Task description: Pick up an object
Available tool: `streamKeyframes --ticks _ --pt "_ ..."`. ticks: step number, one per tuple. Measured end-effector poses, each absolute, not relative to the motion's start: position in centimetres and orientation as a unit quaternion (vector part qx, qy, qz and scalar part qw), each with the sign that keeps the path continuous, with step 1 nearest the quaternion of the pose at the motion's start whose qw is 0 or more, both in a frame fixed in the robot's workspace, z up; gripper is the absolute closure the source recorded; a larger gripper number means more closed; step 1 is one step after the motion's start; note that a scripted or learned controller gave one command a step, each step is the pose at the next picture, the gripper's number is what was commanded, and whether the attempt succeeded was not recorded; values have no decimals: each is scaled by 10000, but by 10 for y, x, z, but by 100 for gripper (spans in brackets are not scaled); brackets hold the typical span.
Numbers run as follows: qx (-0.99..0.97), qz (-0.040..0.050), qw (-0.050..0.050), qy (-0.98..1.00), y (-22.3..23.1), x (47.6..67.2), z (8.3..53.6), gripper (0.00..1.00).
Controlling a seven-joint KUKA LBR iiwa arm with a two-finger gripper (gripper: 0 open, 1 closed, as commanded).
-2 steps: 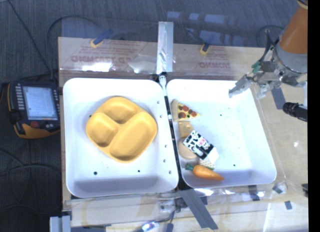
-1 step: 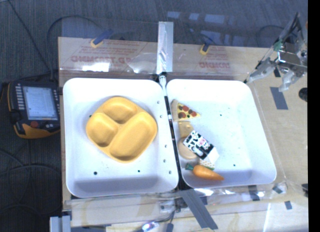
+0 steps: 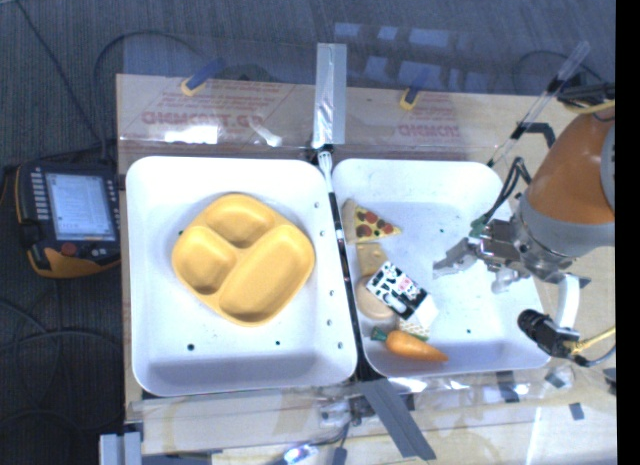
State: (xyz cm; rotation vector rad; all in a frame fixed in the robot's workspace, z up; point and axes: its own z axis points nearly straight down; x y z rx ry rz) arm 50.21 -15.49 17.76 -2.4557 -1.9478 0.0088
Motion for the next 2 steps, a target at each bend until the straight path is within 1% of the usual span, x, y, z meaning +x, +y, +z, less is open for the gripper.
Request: streamKeyframes --ticks 1,2 --pt "-8088 32 27 -5881 -58 503 180 0" --pt "-7700 31 20 -6381 -59 499 181 0"
